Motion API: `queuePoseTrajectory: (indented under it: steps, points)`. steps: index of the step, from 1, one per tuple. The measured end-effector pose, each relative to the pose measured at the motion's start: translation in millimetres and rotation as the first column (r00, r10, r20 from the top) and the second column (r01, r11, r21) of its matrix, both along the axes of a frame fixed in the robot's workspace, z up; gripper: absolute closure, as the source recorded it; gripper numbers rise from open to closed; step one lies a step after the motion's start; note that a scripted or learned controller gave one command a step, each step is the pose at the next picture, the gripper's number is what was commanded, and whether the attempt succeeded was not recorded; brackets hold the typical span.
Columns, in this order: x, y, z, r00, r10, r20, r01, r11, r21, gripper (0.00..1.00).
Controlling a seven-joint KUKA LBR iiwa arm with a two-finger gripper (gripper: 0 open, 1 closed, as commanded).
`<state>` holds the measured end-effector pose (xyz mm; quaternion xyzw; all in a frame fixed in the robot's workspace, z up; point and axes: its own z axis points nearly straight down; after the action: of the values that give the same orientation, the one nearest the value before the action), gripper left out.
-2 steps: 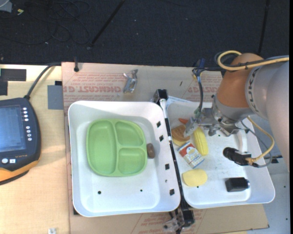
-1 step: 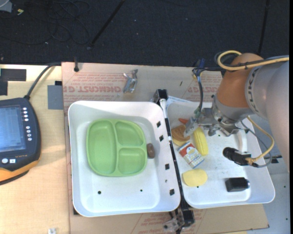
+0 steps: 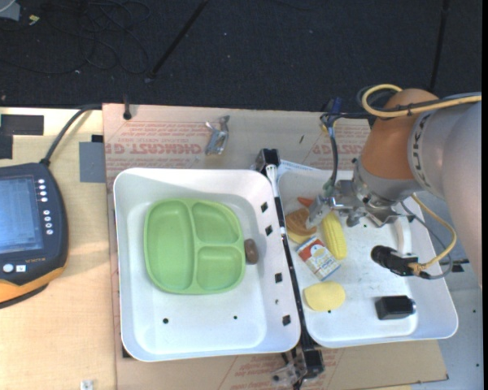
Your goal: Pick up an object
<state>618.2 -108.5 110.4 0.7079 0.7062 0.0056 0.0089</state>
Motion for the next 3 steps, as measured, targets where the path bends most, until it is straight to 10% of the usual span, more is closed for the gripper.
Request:
queuePoseTrajectory:
  steps: [2,3]
  points:
    - [-1.1,-1.0,-0.4,1.0,0.001,0.003,-0.001,1.0,0.0,0.0]
    - [-1.3,-0.5,9.4,1.0,0.001,0.002,-0.001,1.0,0.002,1.0]
